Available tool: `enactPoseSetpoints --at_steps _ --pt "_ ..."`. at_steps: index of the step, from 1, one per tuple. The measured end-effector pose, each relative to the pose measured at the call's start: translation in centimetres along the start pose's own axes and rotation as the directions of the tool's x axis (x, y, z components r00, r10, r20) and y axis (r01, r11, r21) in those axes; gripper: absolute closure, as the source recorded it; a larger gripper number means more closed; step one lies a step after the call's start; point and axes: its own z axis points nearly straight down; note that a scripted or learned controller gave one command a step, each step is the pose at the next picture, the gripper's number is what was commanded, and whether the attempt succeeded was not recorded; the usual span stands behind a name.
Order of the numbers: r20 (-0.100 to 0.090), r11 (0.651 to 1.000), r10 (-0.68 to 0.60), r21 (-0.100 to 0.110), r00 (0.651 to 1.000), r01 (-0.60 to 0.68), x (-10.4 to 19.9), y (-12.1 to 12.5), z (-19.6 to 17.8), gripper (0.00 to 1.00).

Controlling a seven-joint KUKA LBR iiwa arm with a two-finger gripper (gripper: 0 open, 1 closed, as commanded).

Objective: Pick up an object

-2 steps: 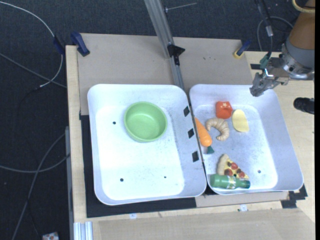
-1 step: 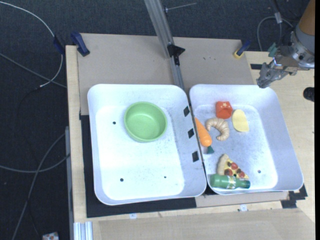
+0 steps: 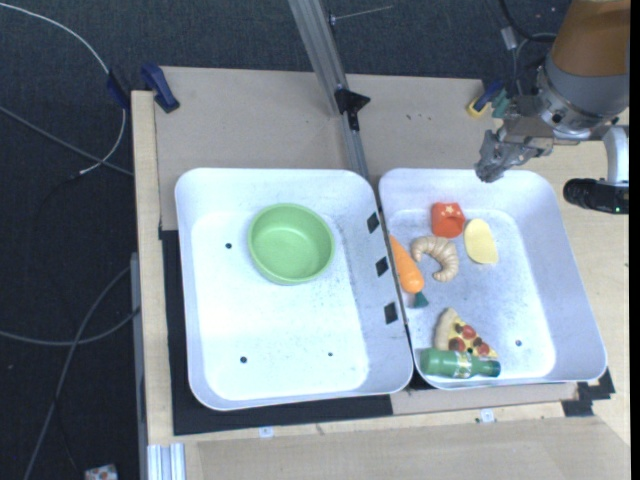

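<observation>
We see the gripper [image 3: 490, 171] hanging over the far rim of the right bin [image 3: 560, 268], its fingers drawn narrow and holding nothing. Below it lie a red block [image 3: 447, 218], yellow piece [image 3: 481, 242], croissant [image 3: 438, 256], carrot [image 3: 405, 265], pizza slice [image 3: 463, 334] and green bottle [image 3: 458, 365]. A green bowl [image 3: 290, 243] sits in the left bin [image 3: 220, 358].

Blue clamps [image 3: 158, 86] sit at the desk [image 3: 250, 118] corners. A metal pole [image 3: 322, 43] slants above the desk. Cables [image 3: 60, 38] lie on dark carpet [image 3: 60, 268].
</observation>
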Motion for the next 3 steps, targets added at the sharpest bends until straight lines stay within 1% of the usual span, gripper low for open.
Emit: enactPoseSetpoints --at_steps 1,2,3 --pt "0.001 1.0 0.001 0.002 1.0 -0.001 4.9 -2.0 1.5 1.0" --pt "0.0 1.0 0.0 0.004 1.0 0.0 10.7 -4.3 2.0 1.0" --pt "0.0 1.0 -0.001 0.008 1.0 0.001 16.9 -5.9 3.2 1.0"
